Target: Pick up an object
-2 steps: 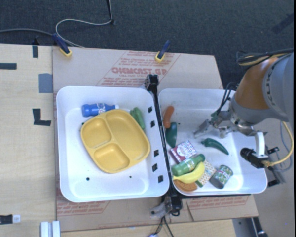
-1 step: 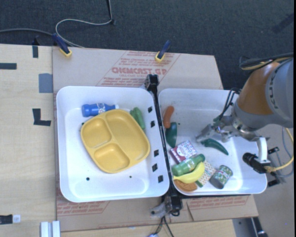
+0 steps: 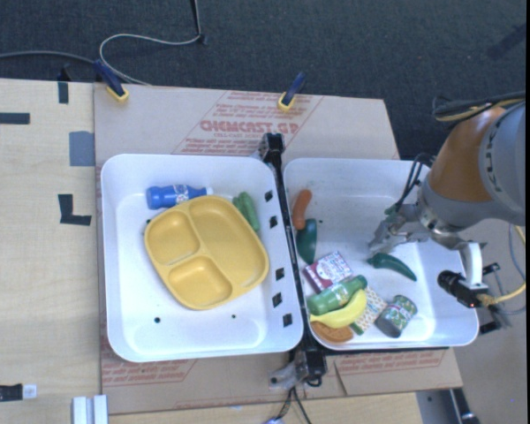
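My gripper (image 3: 386,241) hangs low in the right bin (image 3: 442,329), near its right middle. A dark green chili pepper (image 3: 396,264) lies on the bin floor just below and to the right of it, very close or touching. I see nothing lifted off the floor. Further left in the same bin lie an orange-red sausage shape (image 3: 300,204), a dark green pepper (image 3: 309,238), a pink and white packet (image 3: 328,268), a green cucumber (image 3: 336,294), a banana (image 3: 348,311) and a small grey-green can (image 3: 396,315).
The left bin (image 3: 128,325) holds a yellow divided plate (image 3: 206,250), a blue bottle (image 3: 174,195) and a green item (image 3: 246,209). A black divider clip line (image 3: 283,237) runs between the bins. The arm's wrist and cables (image 3: 464,281) overhang the right bin's right edge.
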